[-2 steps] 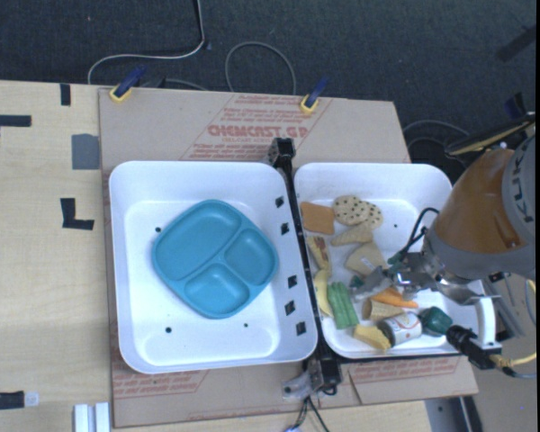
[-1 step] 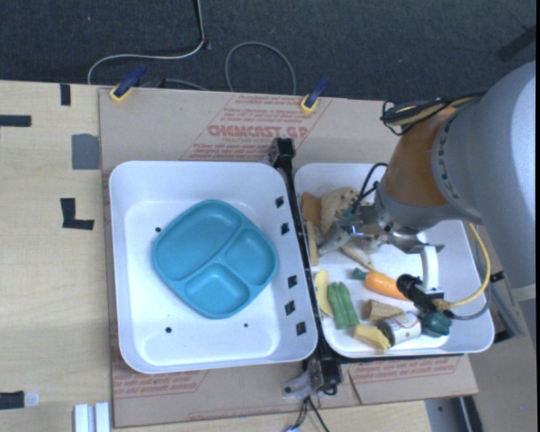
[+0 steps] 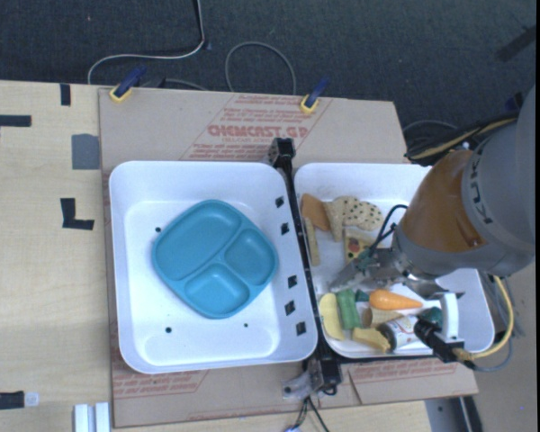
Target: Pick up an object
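Two white bins are sitting side by side on a brown cardboard sheet, which is lying on the bench. The left bin is holding a blue divided plate, lying flat near the middle and turned at a slant. The right bin is holding a crowd of small toy food objects: a tan cookie with dark spots and a brown piece just beside it near the far side, then a green piece, an orange carrot and a pale yellow piece lying close together near the front wall. The grey arm with its orange band is reaching in from the right and is hanging over the right bin. The gripper is pointing down among the objects, between the cookie and the carrot. Whether its fingers are open or closed, I cannot tell, because they are small and dark against the clutter, and no object is clearly showing between them. A black divider is running between the two bins.
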Robot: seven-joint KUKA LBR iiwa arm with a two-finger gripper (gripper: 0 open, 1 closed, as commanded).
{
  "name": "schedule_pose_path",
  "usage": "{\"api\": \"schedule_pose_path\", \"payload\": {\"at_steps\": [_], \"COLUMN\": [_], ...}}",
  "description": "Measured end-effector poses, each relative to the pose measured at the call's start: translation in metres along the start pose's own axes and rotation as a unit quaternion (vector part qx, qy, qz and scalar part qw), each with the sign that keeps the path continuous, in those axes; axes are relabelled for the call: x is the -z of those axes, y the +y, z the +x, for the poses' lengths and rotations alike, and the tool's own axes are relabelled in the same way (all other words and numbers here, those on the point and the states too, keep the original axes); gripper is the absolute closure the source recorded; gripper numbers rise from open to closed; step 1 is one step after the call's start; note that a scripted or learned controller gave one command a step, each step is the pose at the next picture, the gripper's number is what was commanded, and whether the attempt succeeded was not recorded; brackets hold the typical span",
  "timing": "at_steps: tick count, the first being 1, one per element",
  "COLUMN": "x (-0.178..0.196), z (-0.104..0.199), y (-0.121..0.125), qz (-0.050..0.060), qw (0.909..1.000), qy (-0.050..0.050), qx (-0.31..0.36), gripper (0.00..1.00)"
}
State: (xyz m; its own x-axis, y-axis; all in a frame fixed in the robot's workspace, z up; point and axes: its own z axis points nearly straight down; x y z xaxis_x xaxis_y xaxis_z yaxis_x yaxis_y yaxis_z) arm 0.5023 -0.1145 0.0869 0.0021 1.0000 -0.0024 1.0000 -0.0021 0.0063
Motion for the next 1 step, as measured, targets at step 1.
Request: {"api": "schedule_pose_path", "payload": {"at_steps": [1], "x": [-0.0012], "z": [-0.0021], "y": [0.0852], "qz": [0.0], "qw": [1.0], "qy": [0.0], "qx": [0.003], "gripper": [0.0]}}
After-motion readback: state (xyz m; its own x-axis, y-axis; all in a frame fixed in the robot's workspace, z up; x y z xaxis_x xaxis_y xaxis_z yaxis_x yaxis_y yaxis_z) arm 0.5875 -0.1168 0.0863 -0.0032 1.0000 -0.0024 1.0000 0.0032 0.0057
